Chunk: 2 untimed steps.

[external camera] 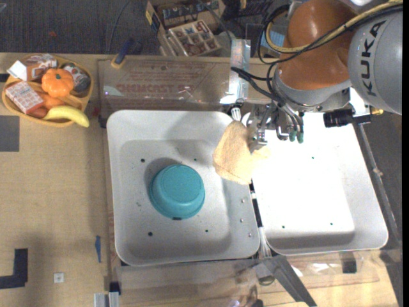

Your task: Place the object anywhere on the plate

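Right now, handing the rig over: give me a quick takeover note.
Claw: over the rim between the two bins, at the top edge of the tan cloth-like object. The view does not settle whether it grips it.
Object: draped at the left bin's right edge, partly over the divider toward the right bin.
Plate: the teal round dish sits in the middle of the left bin, with nothing on it.
Done: object reached, at most.
Left: carry the object left and set it on the dish.
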Tool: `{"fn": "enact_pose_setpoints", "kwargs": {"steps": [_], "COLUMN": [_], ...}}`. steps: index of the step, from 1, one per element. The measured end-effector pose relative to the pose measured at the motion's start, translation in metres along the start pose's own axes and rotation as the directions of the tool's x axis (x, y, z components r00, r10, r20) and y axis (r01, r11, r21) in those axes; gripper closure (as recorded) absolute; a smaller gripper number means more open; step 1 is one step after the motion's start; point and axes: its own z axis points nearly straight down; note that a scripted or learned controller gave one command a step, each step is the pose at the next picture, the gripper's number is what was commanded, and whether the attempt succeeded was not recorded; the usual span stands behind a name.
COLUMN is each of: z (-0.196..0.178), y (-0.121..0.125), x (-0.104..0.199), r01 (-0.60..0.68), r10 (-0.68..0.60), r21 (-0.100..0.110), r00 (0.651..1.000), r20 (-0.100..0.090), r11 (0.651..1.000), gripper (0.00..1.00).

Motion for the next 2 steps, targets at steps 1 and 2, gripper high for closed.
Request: {"fn": "enact_pose_setpoints", "kwargs": {"steps": [1,2], "z": [0.002,-0.009], "y": [0.04,0.081], "x": [0.03,0.058], "r01": [0.095,0.1], "r10": [-0.095,-0.1], "r21": [0.0,0.0], "r00": [0.995,0.995], "r20": [-0.002,-0.002], "r11": [0.995,0.995], "gripper": [1.0,1.0]}}
